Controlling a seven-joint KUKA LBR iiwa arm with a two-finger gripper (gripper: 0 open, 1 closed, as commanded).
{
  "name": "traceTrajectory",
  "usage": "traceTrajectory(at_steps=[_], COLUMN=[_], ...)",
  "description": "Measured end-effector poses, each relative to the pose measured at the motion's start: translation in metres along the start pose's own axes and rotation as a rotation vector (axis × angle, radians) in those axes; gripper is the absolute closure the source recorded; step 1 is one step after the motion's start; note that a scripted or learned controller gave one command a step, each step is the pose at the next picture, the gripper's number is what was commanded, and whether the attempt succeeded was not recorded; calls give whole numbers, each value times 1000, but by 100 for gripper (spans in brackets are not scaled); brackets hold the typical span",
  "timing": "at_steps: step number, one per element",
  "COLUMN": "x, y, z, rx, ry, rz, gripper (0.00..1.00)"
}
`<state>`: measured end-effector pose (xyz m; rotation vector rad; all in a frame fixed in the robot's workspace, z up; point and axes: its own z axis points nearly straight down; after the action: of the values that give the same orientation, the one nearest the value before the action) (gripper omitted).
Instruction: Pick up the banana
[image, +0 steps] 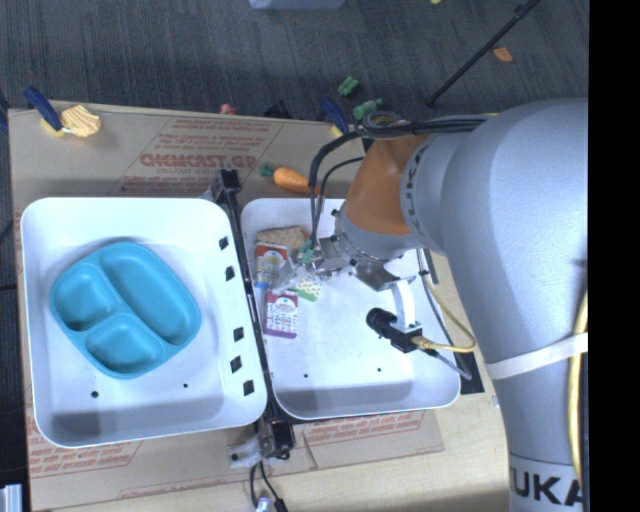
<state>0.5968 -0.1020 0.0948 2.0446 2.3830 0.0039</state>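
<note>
From the camera above the desk, my right bin (340, 385) holds a red-and-white packet (282, 314) near its left wall, with more small packets (272, 255) just above it. The left bin (60, 420) carries a blue divided tray (124, 307). My claw (322, 258) hangs over those packets; I cannot tell how it stands. I cannot make out the banana.

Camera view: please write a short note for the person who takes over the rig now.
The hand is low in the right bin, at its back left, among small packets.
I cannot tell which item there is the banana.
The left bin has a blue divided plate.
Done: nothing is visibly lifted.
Left: find the banana, grasp it and lift it.
</note>
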Motion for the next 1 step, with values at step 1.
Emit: traceTrajectory(at_steps=[1], x=[34], y=[-111], z=[-97], rx=[6], ry=[2], rz=[-149], gripper=[0])
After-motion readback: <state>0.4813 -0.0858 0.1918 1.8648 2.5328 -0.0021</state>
